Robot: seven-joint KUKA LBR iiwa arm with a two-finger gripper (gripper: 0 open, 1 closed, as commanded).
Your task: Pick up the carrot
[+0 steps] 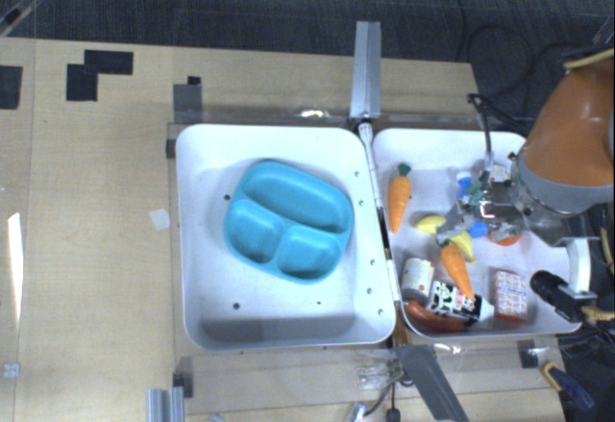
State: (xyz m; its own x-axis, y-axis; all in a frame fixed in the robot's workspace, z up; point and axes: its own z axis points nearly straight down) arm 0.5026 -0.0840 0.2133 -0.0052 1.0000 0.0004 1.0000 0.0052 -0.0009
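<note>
An orange carrot [399, 200] with a green top lies near the left wall of the right bin [423, 149], pointing toward the front. A second orange carrot-shaped piece [456, 268] lies further front, in the bin's middle. My gripper [478, 211] hangs low over the middle of the right bin, to the right of the green-topped carrot and just behind the second orange piece. The arm's grey and orange wrist [575, 136] covers the bin's right side. Nothing is visibly held.
The left bin [207, 218] holds a blue divided plate [287, 219]. Around the gripper lie yellow banana pieces [430, 223], a small can [416, 273], a black-and-white box [452, 302], a pink-white packet [509, 293] and a red item [505, 237].
</note>
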